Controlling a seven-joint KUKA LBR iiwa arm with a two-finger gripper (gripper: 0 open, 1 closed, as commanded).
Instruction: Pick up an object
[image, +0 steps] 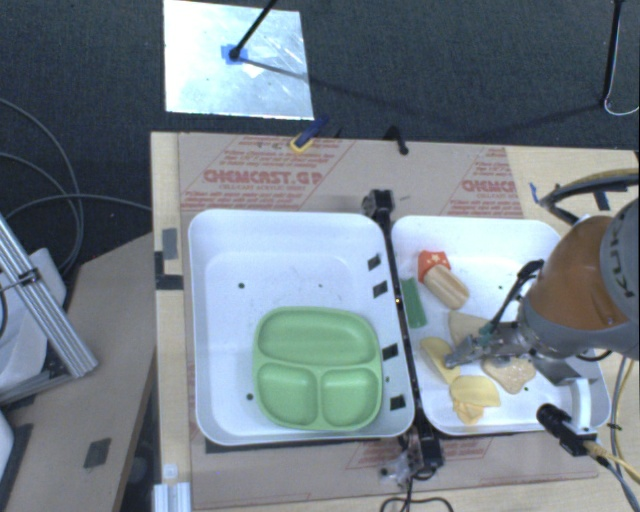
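- Candidate objects in right bin (500, 235): tan cylinder (447, 288) with orange-red piece (433, 263) at far left, pale yellow pieces (474, 392) near side, green strip (413, 303) along the left wall.
- Judged light, rigid, smooth toy-like items; the cylinder may roll, so grip across its short axis.
- Gripper (462, 352) sits low among the yellow pieces; whether clenched or released, cannot tell.
- Left bin (290, 235) holds a green divided plate (320, 368).

Bench (170, 330) under a printed cardboard sheet (262, 172), two white bins side by side, right bin (480, 232) beneath the claw (462, 352), left bin (225, 250) beside it
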